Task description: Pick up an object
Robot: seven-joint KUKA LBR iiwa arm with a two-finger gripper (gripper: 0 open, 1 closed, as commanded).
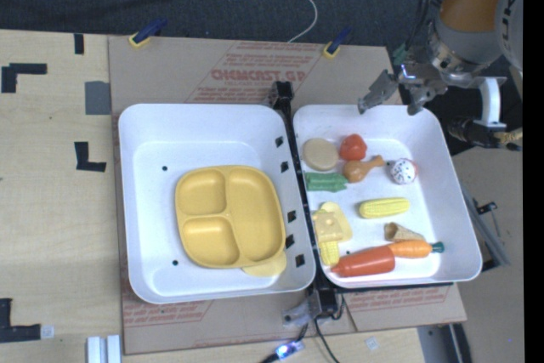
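Camera view: my gripper (pixel 393 98), fingers spread, hangs beyond the right bin (pixel 450 174) (food packed inside), awaiting descent.

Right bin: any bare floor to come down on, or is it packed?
Bare floor in the right bin: the far strip behind the tomato, and the patch between corn cob and right wall. Crowded along the divider and near edge, around the carrot. The hand hovers open above the far rim.
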